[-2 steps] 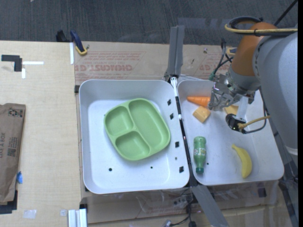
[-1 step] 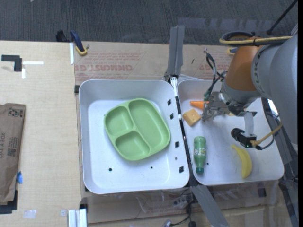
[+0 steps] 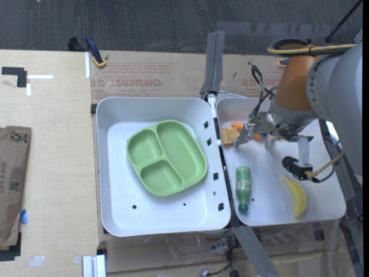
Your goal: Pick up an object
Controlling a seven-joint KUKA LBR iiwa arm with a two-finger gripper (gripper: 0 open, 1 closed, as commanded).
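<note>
In the right bin lie a green bottle, a yellow banana, a yellow-orange chunk and a small orange piece at the far left corner. My gripper hangs over the back of this bin, just right of the yellow-orange chunk. Its fingers are spread, and I see nothing between them. The grey arm with its orange band rises behind it and covers part of the bin's far side.
A green divided plate lies in the left bin. A grey post stands at the back between the bins. A brown paper bag lies on the bench at far left.
</note>
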